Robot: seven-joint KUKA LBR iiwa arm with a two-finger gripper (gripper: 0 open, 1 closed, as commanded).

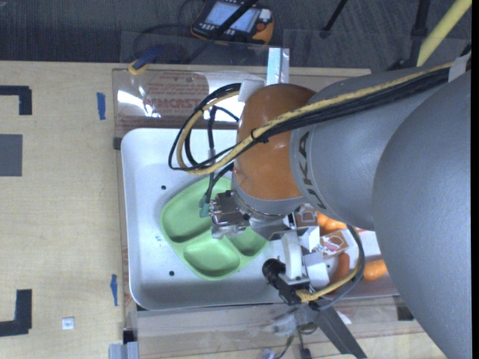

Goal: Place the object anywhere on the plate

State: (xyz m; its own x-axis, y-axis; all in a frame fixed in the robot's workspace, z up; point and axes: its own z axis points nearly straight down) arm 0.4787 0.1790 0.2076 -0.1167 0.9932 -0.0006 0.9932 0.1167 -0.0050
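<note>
Gripper (224, 217) sits low over green plate (196, 234), mid left bin (142, 200); wrist hides it, so can't tell its state or whether it carries the object. Orange items (372, 268) lie in bin at right. Placement prob. unfinished. Arm (359, 148) reaches from right, wrist pointing down.
</note>
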